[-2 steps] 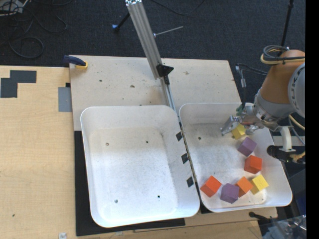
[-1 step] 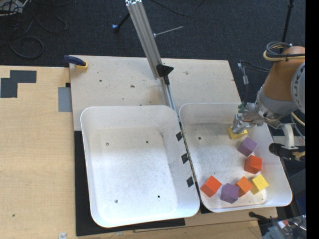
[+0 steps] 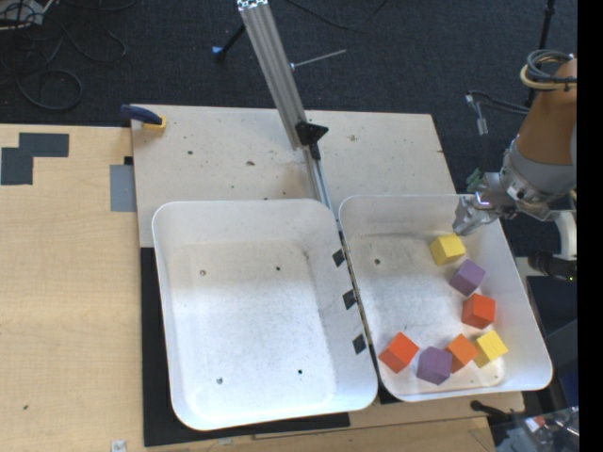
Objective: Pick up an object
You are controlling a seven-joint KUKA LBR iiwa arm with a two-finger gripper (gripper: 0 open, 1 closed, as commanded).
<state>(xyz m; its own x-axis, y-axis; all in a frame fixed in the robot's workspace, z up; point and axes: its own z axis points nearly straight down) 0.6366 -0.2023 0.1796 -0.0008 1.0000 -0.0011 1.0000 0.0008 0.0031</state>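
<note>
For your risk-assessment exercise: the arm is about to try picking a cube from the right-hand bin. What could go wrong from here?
1. The gripper sits near the right bin's far rim, above the yellow cube; a slightly misplaced descent might push the cube away instead of grasping it.
2. The purple cube lies close by, so it could be knocked.
3. Cubes near the front rim, like the orange cube, touch each other, so one may be hard to single out.

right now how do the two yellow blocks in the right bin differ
The upper yellow block sits near the bin's far side, just below the claw, apart from other blocks. The lower yellow block lies near the front corner, pressed against an orange block in a cluster. The lower one looks turned more cornerwise. Both are small yellow cubes of similar size in the right bin.
</note>
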